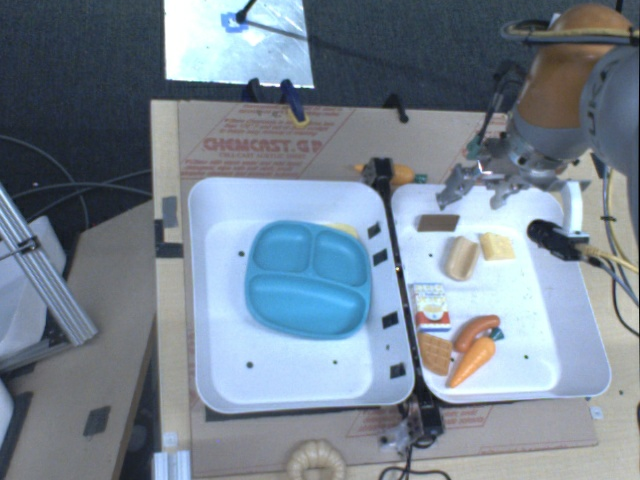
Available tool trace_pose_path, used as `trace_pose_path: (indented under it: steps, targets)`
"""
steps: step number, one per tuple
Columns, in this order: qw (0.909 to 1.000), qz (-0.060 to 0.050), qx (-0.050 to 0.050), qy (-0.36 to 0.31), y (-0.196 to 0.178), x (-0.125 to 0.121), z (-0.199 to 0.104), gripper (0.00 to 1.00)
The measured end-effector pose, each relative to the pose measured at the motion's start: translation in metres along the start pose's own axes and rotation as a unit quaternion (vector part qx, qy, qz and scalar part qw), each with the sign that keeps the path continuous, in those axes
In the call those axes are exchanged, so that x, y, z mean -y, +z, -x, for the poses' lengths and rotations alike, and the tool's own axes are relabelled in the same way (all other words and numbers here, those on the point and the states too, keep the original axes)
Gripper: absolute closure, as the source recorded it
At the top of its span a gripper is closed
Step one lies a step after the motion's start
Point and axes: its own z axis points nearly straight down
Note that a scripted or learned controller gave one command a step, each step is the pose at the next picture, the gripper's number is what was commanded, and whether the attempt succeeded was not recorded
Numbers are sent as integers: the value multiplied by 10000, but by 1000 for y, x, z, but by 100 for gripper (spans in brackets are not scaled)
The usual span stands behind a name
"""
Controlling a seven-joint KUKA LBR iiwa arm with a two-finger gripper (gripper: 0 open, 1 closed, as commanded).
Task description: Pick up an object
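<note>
Pincer (478, 190) hovering spread open over the far edge of the right bin (575, 318), nothing between the fingers; brown flat piece (438, 223) lying right below, bread roll (461, 258) and cheese cube (497, 246) just beside. Risky bit, probably: thin flat piece hugging the floor, so easy to skid off; could also clip the bin wall, being so near.

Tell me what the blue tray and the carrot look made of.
Blue tray: likely moulded plastic, matte to lightly glossy; its colour is even and the edges of its three compartments are rounded. Carrot: probably a plastic toy, judging by its smooth, uniform orange skin with a soft sheen and a small green tip. The view can't confirm either.
</note>
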Motion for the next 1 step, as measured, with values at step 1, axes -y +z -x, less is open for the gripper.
trace_pose_path:
  steps: [1]
  targets:
    - [10000,0,2,-7,58,-8,-2,0]
